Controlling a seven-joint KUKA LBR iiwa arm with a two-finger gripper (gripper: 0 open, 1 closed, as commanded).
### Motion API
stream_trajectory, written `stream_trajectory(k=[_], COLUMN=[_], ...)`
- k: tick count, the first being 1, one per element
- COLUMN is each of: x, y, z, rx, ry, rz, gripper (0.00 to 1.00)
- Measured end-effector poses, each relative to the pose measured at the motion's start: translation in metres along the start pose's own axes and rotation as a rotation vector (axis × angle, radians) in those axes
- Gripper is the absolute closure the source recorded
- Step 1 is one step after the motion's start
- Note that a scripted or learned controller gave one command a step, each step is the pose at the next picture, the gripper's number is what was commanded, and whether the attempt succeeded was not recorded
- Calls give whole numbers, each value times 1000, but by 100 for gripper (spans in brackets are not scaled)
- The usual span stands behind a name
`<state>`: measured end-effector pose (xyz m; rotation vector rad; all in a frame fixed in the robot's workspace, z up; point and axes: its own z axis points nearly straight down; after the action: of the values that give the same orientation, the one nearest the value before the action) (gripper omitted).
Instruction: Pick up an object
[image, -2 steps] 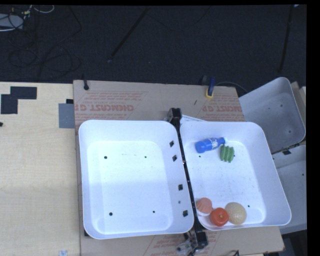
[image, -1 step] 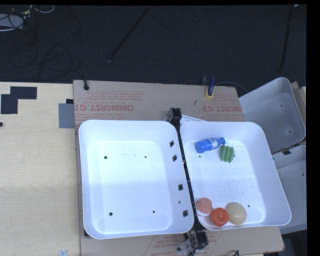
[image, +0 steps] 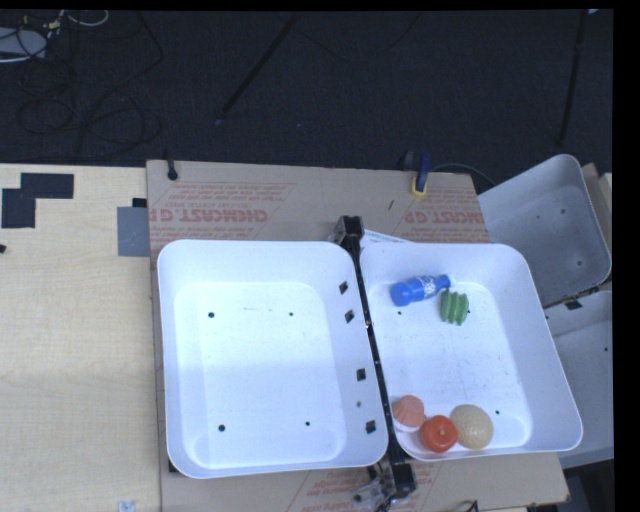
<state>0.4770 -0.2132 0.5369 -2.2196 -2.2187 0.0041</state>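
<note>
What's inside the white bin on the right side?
The right bin holds a blue bottle, a green ridged thing, and three round things in its near corner: pink, red and cream. Whatever lies under them is covered.

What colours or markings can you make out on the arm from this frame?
None I can vouch for here. At the right side, where it reaches in, I see a pale grey rounded panel beside the right bin, with small dark dots.
</note>
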Motion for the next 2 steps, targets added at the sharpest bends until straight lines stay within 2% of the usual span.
stream_trajectory(k=[2], x=[0], y=[-1], z=[-1], rx=[-1], ry=[1], rz=[-2], gripper=[100])
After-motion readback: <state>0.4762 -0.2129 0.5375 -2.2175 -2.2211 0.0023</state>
